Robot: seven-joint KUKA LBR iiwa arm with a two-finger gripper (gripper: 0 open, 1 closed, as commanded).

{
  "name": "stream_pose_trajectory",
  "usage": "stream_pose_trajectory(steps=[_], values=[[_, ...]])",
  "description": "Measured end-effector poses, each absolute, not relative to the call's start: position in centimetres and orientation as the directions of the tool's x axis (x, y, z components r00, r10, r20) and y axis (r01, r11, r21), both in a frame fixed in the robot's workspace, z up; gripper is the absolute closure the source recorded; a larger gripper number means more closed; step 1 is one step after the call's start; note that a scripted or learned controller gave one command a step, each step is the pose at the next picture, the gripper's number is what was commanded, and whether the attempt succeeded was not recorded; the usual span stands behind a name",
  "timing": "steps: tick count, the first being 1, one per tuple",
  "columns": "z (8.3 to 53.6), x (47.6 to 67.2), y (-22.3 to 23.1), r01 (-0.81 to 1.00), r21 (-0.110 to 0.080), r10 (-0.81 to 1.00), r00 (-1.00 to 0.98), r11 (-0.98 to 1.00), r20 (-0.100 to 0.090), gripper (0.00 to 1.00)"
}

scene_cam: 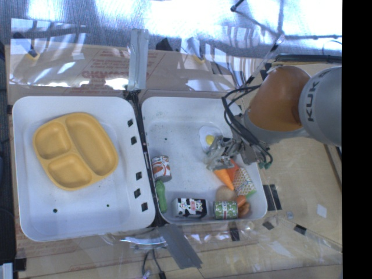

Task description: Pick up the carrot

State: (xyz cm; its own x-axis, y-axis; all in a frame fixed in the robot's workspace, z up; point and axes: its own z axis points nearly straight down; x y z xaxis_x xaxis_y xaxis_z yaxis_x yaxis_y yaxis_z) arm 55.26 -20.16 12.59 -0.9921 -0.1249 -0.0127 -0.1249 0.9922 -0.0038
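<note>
Gripper (224, 153) state cannot be told; carrot (226, 176) is judged light, stiff, perhaps slick, best pinched across its thick end.

The bench (302, 173) carries two white bins, left bin (23, 173) and right bin (180, 115), touching

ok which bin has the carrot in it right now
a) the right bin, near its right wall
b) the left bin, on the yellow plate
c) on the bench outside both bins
a: the carrot lies in the right bin near its right wall, just below the gripper, while the yellow plate sits in the left bin.
</note>
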Motion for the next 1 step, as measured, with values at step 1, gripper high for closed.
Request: stream_pose_trajectory(steps=[1], values=[[15.93,56.52,-16.04,0.233,0.001,0.233,-0.972,0.972,-0.003,1.00]])
